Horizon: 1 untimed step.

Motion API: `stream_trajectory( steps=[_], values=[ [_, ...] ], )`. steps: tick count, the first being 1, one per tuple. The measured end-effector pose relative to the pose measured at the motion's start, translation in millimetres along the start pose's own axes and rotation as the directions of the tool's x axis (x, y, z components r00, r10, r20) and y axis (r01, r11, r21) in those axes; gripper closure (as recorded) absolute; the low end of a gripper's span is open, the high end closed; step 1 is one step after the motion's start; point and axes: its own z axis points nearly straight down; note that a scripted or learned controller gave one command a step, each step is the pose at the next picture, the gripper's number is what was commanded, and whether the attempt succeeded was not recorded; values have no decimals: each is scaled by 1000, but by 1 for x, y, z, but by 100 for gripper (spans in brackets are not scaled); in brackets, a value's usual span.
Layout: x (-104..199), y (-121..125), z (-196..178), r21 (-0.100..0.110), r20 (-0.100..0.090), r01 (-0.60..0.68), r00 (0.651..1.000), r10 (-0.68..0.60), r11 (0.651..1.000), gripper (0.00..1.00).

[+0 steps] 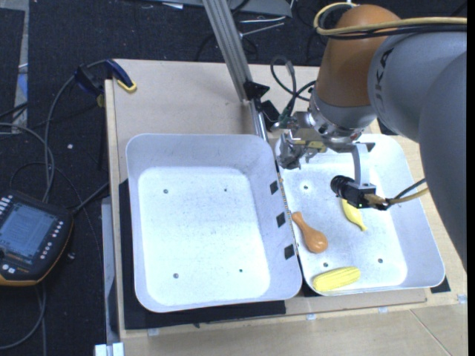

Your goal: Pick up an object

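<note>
The gripper (295, 153) hangs over the far left corner of the right bin (397, 236), hard by the wall it shares with the left bin (200, 228) (apart or together, I can't tell from here). The orange drumstick toy (310, 234), the banana (353, 213) and the corn cob (336, 277) all lie nearer the front, apart from it. A straight drop here would likely meet bare floor or clip that wall.
</note>
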Motion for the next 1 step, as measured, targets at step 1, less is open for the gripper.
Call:
stream_trajectory(
  steps=[1],
  values=[
    [56, 9, -9, 0, 0, 0, 1000, 0, 1000, 100]
  ],
)
